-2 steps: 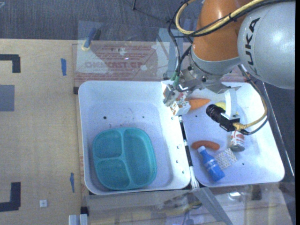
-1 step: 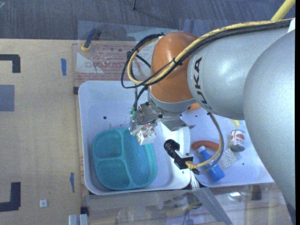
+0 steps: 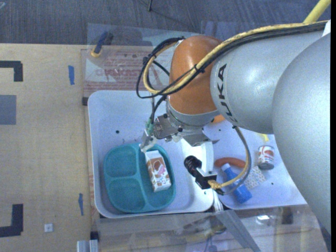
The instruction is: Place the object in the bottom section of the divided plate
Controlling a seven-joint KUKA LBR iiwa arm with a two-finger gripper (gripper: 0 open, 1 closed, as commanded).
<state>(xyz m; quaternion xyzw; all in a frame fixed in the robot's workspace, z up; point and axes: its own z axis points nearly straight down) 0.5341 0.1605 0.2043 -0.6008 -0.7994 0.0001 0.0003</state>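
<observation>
So the small white carton with a brown picture on its front (image 3: 158, 173) is lying on the right-hand side of the teal divided plastic plate (image 3: 126, 180), in the long compartment along that edge, tilted a bit, with its upper end pointing up toward the gripper (image 3: 149, 135). The gripper sits right above the carton's top end, just at the plate's upper right rim, and looks like it's touching or nearly touching the carton there, but the big grey arm with the orange band (image 3: 197, 83) covers most of it, so I honestly can't tell how it's set. The plate sits in the left white bin (image 3: 105, 114) on the wooden worktop (image 3: 42, 140), near the bin's lower edge. Over in the right white bin (image 3: 286, 190) there's a blue plastic bottle (image 3: 236, 185), an orange curved piece (image 3: 231, 163) just above it, and a small red and white can (image 3: 266, 156) further right, all well apart from the plate.
</observation>
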